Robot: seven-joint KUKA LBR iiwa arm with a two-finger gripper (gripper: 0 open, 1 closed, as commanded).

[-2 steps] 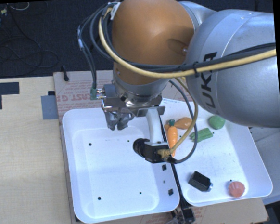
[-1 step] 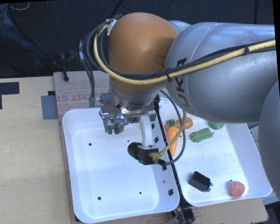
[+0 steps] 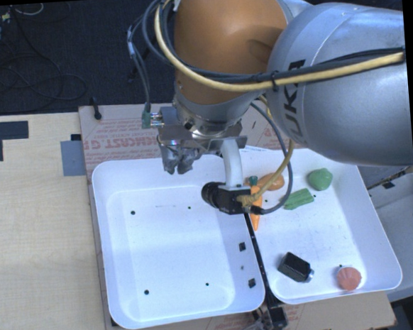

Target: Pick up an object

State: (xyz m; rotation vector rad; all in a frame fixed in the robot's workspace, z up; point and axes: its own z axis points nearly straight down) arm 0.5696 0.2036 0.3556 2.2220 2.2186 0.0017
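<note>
Nearest, in right bin: black block and pink lump are lying. Farther: green stick, stretching 8-to-2 o'clock. Farthest: gripper is hovering over far rim of left bin, stick lying at its 4 o'clock; grip width cannot be told.

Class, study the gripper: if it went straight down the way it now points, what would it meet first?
Most likely the bare floor of the left bin, close to its far wall, since the gripper hangs over that spot. Depth is unclear from this slanted view, so it could be the rim instead.
</note>
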